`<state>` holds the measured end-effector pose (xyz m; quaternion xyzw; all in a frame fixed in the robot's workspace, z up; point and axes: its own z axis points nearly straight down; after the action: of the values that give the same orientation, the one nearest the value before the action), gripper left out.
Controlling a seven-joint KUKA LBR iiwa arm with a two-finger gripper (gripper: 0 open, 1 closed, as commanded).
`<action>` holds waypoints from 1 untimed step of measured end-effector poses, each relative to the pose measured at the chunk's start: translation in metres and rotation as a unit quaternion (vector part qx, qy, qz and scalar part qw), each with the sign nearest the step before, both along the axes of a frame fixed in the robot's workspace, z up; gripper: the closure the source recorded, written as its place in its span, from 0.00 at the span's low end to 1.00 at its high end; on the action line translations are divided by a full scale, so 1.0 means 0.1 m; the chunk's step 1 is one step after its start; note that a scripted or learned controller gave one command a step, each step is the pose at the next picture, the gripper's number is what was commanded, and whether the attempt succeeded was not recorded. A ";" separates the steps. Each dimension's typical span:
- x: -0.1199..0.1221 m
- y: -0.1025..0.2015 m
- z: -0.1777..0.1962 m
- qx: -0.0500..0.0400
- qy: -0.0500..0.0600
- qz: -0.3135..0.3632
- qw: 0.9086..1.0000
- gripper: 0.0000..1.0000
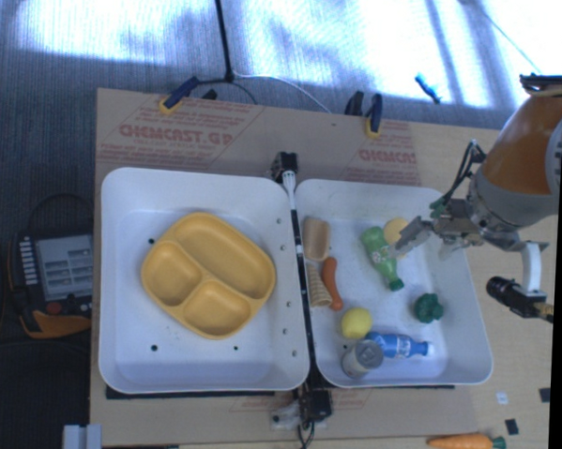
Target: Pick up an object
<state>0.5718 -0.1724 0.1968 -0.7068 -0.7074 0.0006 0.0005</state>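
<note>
The right bin (462, 355) holds several toys. A green bottle (382, 256) lies near its middle, with a small yellow piece (394, 229) just above it. Lower down are a yellow lemon (356, 322), a blue bottle (399, 347), a grey can (357, 360) and a green broccoli-like piece (428, 307). An orange carrot (331, 280) and two tan cones (316, 238) lie along the left wall. My gripper (428, 242) hangs over the bin's upper right part, open, with nothing between its fingers. It is just right of the yellow piece and the green bottle.
The left bin (132, 202) holds a yellow divided plate (209, 274). A second carrot (467, 444) lies on the bench below the right bin. Clamps (373, 114) sit on the bench's far edge. A grey device (61, 266) rests on the floor at the left.
</note>
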 end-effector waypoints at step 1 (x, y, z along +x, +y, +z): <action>0.07 0.18 -0.97 0.000 -0.001 0.000 1.000 0.00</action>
<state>0.5792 -0.1547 0.0997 -0.7069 -0.7074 0.0003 -0.0001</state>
